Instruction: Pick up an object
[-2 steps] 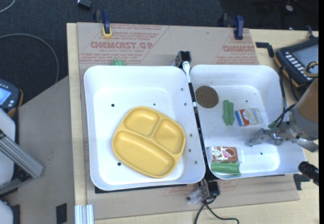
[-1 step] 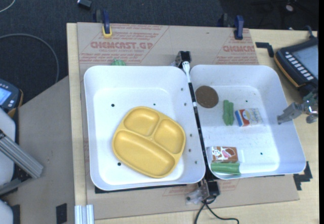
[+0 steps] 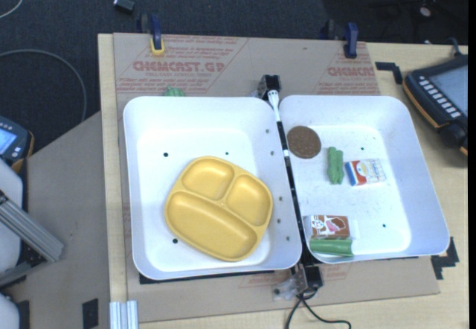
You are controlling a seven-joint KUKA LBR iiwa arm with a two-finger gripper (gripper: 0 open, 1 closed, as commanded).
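Observation:
The right bin [image 3: 416, 193] holds a round brown disc [image 3: 303, 142] at its near-left corner by the divider. Beside it lies a small green piece [image 3: 335, 165] and a small red, white and blue packet [image 3: 366, 172]. Near the bin's front edge sits a red-brown and white packet [image 3: 330, 227] with a flat green piece [image 3: 332, 247] just in front of it. The left bin [image 3: 141, 171] carries a yellow divided tray [image 3: 219, 206].
A handheld pendant [image 3: 442, 97] lies on the bench at the right edge. Blue clamps [image 3: 155, 33] [image 3: 350, 40] hold the cardboard board at the back. A cable [image 3: 309, 305] runs off the front edge between the bins.

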